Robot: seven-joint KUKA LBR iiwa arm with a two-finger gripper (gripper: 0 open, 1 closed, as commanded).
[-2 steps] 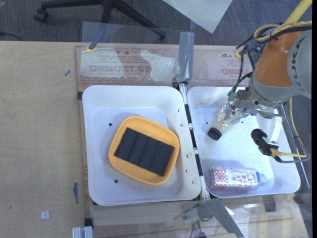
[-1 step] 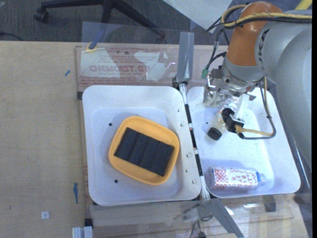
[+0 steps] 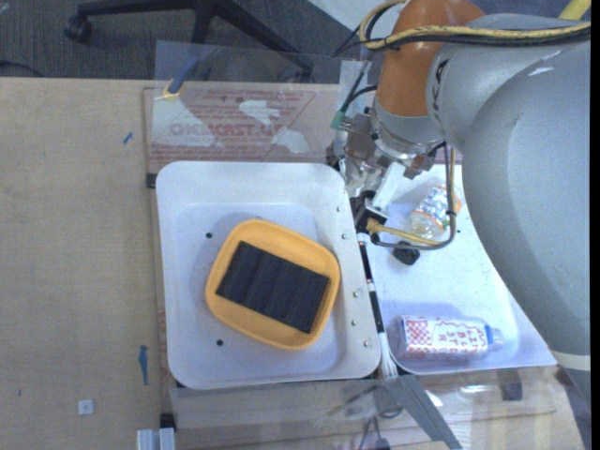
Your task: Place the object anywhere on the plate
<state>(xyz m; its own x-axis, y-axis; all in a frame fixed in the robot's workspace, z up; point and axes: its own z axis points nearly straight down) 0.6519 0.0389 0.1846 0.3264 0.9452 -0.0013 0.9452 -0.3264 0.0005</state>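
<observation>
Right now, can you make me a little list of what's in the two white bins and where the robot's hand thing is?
left bin: holds a yellow plate with a dark rectangular pad on it
right bin: a red-and-white patterned bottle lying on its side near the front; a small clear packet farther back
gripper: over the right bin's back left corner, beside the wall between the bins
held object: cannot tell
task state: nothing from the right bin on the plate yet

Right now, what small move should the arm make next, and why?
Probably lower the gripper toward the small bottle in the right bin. It sits beside the bottle there, while the yellow plate in the left bin carries only a dark mat.
</observation>
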